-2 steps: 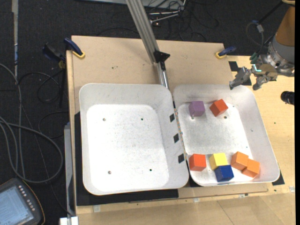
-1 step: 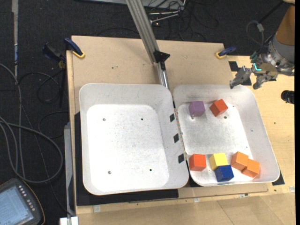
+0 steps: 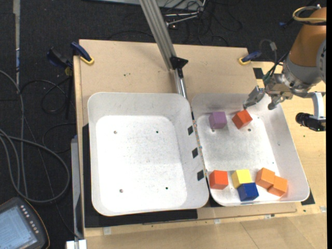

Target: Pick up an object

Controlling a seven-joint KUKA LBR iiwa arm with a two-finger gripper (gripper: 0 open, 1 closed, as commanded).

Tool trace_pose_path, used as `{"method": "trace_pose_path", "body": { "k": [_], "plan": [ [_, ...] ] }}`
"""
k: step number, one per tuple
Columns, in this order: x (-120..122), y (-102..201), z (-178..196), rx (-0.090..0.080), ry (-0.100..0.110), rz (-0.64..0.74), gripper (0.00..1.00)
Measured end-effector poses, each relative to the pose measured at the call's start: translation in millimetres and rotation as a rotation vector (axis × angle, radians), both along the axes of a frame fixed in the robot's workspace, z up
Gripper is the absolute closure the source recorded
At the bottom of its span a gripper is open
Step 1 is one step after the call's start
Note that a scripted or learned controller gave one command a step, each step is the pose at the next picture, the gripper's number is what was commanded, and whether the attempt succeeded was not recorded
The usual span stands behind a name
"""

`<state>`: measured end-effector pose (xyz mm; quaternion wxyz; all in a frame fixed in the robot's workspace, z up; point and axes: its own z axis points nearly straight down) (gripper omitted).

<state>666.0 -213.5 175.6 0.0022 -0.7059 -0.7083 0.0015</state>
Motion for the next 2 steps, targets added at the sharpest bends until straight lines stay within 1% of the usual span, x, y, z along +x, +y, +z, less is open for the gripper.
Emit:
{"method": "trace_pose_path", "body": {
  "k": [1,2],
  "plan": [
    [0.0,-9.9,-49.8,-0.001,-0.008,-0.005,0.0],
    [5.3,-10.3,-56.6,-0.006,-0.023,0.0,0.0]
  ]
}}
